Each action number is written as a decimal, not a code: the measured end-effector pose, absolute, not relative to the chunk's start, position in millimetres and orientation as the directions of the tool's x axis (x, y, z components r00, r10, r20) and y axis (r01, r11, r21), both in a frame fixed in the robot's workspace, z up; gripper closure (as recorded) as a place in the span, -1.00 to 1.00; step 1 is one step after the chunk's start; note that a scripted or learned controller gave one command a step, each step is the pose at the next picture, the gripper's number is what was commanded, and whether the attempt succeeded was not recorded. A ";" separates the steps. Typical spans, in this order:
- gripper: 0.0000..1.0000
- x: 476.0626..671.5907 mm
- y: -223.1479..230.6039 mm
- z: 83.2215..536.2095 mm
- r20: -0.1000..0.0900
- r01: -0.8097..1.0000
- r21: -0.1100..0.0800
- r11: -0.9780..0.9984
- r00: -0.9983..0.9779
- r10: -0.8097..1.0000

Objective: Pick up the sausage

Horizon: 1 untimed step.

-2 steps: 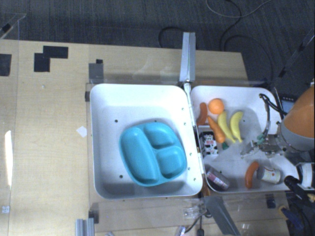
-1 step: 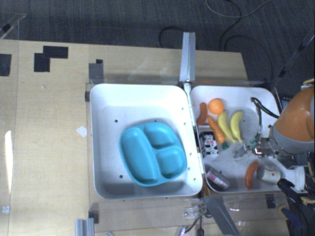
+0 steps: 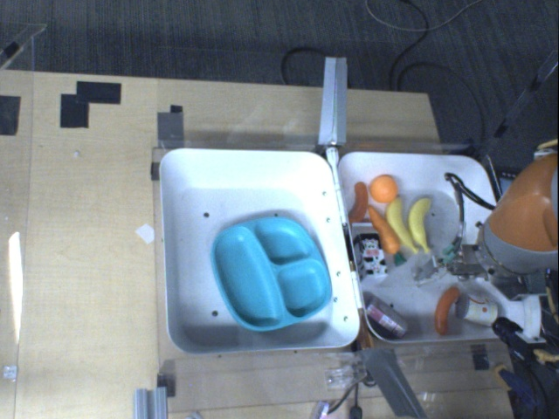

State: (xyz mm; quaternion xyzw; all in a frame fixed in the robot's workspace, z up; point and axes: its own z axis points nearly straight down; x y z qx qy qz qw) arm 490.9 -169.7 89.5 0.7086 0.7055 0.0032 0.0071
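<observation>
A red-orange sausage [image 3: 446,310] lies on the floor of the right bin [image 3: 467,166], near its front edge. A second, reddish-brown sausage-like piece [image 3: 359,201] lies against that bin's left wall. The arm comes in from the right, with its orange band [image 3: 528,208] above a grey wrist [image 3: 511,260]. My gripper [image 3: 434,271] hangs over the middle of the right bin, just above and behind the red-orange sausage and right of the bananas. Nothing shows between the gripper's tips.
The right bin also holds an orange [image 3: 383,188], two bananas [image 3: 410,223], a carrot [image 3: 382,228], a small printed box [image 3: 370,253], a dark packet [image 3: 385,316] and a white cylinder [image 3: 481,308] beside the sausage. A blue divided plate [image 3: 272,272] sits in the left bin [image 3: 188,234].
</observation>
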 end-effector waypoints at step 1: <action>-1.00 495.5 -176.6 89.9 -0.005 0.986 0.016 0.166 -0.166 0.986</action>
